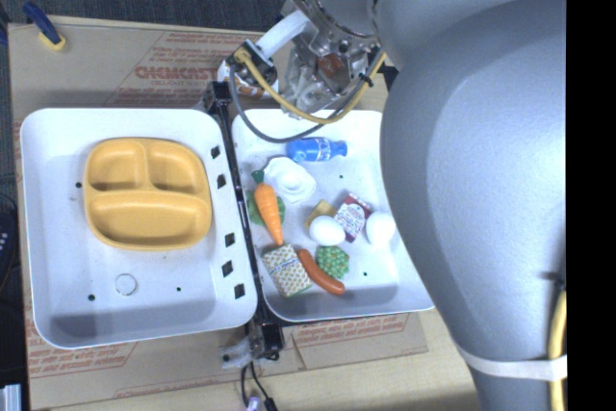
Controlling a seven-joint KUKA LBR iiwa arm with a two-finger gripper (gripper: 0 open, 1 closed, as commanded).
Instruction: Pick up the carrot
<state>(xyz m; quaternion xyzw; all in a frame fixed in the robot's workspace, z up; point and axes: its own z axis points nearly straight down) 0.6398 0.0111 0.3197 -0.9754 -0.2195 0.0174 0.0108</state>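
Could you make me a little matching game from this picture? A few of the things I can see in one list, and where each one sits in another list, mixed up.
Things:
1. carrot
2. yellow divided plate
3. blue bottle
4. sausage

Places:
A. in the left bin
B. near the front edge of the right bin
C. by the left wall of the right bin
D. toward the back of the right bin, just below the gripper

Pairs: 1-C, 2-A, 3-D, 4-B

I read red print starting "CHEMCAST" on the cardboard sheet [173,63] beyond the left bin [48,140]; the rest is too blurred.
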